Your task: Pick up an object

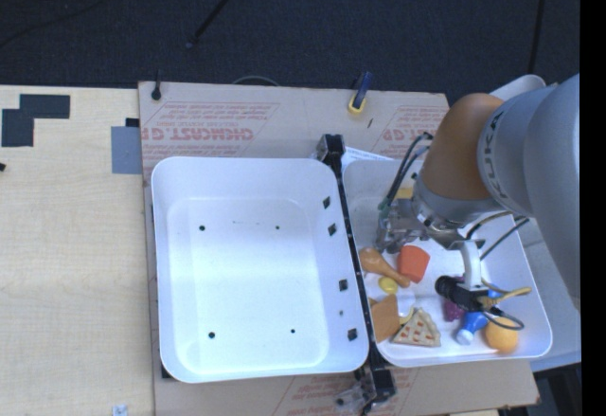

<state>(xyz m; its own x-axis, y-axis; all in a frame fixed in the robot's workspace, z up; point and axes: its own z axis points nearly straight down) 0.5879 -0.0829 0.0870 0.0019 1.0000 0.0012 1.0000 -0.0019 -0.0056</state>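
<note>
My hand (396,236) hangs low in the right bin (538,327), just beside an orange block (414,262); its grip cannot be told.

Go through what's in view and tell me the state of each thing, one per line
Left bin: flat on the bench, nothing visible in it.
Right bin: holds a clutter of small objects.
Gripper: low over the right bin, above the orange block.
Waffle wedge: lying flat at the bin's near edge.
Orange ball: resting in the near right corner.
</note>
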